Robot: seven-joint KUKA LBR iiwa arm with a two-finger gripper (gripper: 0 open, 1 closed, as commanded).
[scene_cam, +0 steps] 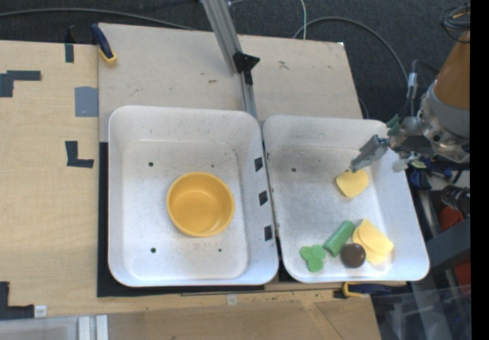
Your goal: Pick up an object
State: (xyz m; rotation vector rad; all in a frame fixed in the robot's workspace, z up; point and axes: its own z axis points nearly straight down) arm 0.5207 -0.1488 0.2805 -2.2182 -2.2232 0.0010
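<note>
My gripper point(376, 155) hangs over the right bin's point(306, 140) far right side, reaching in from the right edge. Just below and left of its tip lies a pale yellow piece point(352, 184) on the bin floor; nothing shows held in the gripper. Near the right bin's front edge sit a green cylinder point(338, 238), a green toy point(312, 257), a brown ball point(352, 255) and a yellow block point(374, 241), all close together. A yellow bowl point(200, 203) stands upright in the middle of the left bin point(137, 140).
A slanted metal pole point(221, 17) rises from the bins' shared back edge. Cables point(321, 25) loop over the bench behind the right bin. A yellow-and-blue clamp point(103, 44) sits at the board's back left corner.
</note>
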